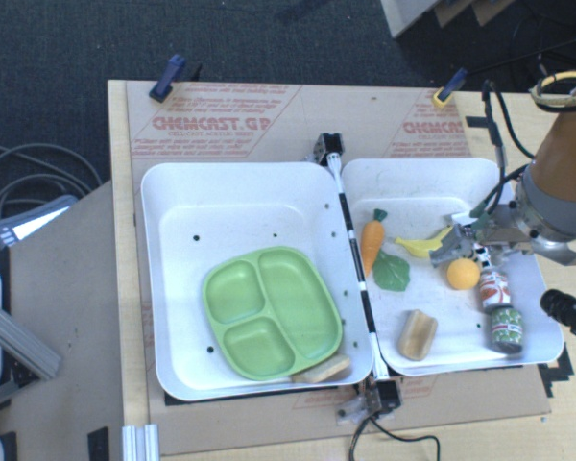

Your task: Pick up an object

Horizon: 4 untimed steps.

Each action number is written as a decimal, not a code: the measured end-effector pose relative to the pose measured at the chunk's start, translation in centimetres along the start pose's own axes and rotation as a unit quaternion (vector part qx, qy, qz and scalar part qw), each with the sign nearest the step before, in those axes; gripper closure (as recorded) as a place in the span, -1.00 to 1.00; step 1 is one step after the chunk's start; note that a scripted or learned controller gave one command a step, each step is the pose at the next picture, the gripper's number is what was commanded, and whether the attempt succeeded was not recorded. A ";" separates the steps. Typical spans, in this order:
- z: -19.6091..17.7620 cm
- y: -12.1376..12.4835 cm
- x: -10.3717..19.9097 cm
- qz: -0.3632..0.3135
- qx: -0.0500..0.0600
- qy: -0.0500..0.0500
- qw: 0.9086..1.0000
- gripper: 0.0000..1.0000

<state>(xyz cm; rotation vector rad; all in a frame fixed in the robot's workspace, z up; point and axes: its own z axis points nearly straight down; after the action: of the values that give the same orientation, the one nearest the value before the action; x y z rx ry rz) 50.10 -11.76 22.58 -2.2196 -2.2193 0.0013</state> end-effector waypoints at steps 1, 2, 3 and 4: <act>8.3 -1.1 -6.6 0.001 0.000 -0.001 1.000 -1.00; 14.2 -2.1 -9.8 0.000 -0.001 0.000 1.000 -1.00; 13.1 3.9 -6.1 -0.001 -0.003 -0.001 1.000 -1.00; 14.1 11.4 -0.1 -0.001 -0.002 -0.001 1.000 -1.00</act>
<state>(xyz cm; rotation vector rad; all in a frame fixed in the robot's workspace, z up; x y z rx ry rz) 61.47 -11.83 8.46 -2.2210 -2.2232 -0.0023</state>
